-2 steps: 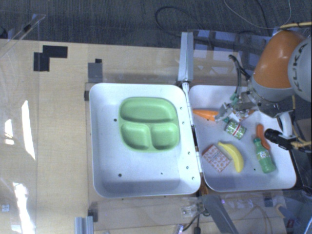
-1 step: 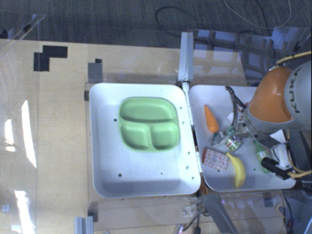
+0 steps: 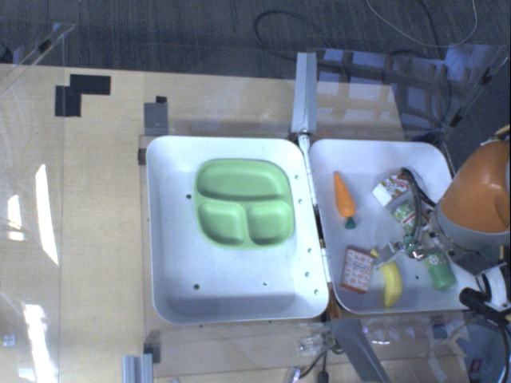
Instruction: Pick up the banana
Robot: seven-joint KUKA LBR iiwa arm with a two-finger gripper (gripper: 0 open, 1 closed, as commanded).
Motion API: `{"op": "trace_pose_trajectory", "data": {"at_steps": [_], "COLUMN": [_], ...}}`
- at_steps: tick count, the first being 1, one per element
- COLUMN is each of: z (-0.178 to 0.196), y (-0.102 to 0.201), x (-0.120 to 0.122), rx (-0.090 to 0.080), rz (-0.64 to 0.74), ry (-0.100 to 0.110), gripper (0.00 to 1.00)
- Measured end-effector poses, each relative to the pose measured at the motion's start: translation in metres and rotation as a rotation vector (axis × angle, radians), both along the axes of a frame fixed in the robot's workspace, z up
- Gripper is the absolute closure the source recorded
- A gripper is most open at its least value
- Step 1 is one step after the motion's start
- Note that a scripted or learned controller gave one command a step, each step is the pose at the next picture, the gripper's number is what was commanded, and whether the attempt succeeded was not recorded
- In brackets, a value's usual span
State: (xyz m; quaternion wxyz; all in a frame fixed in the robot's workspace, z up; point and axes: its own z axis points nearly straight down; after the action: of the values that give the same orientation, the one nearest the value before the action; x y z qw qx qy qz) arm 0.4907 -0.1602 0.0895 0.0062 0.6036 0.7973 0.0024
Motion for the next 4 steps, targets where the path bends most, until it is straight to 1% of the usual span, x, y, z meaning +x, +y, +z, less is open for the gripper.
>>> {"op": "trace_pose_trajectory", "data": {"at_steps": [1, 2, 3, 4], "z": [0.013, 0.094, 0.094, 0.0], "y": [0.002, 0.053, 0.053, 0.025], "x": [0.004, 0.044, 0.044, 0.073], "rx": [0.0, 0.003, 0.003, 0.002], "rz": [0.002, -0.027, -0.028, -0.001], "ry": [-0.01, 0.004, 0.004, -0.002], "gripper": [1.0, 1.0, 0.0, 0.0]}}
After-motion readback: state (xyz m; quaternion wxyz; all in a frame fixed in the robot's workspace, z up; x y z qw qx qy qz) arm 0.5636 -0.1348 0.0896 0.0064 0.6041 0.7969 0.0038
